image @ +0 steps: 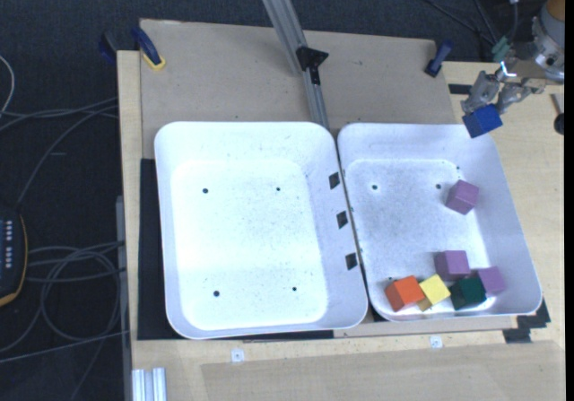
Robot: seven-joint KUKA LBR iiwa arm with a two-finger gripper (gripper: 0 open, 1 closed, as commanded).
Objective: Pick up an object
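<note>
Blue block clamped in hand, lifted above right bin's far corner. Pick looks done. 6 more blocks lie in bin; left bin beside it.

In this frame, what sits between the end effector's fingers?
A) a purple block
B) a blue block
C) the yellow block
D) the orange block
B: the end effector holds a blue block between its fingers, above the far right corner of the right bin, while the orange block, yellow block and purple blocks lie in that bin.
</note>
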